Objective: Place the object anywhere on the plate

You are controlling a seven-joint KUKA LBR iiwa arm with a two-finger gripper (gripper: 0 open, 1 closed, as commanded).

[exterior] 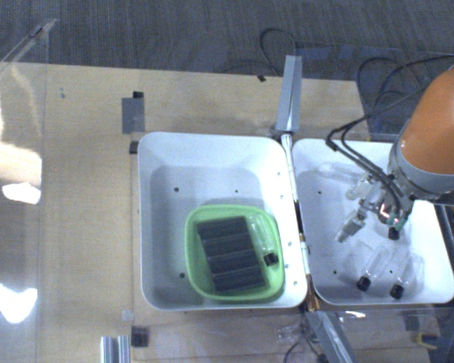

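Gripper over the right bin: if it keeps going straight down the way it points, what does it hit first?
Probably the bare white floor of the right bin. The gripper hangs above an open patch; the clear bottles with dark caps lie nearer the front wall, likely off its line, though depth is unclear.

Arm (439,138) enters from right, orange band up top; claw (367,214) angled down-left, grip state unclear.

- We see a green square plate (194,242) lying flat in the left bin's near-right part.
- On the plate lies a dark ribbed rectangular object (228,255), angled slightly, with a small black piece (271,259) just beside it.
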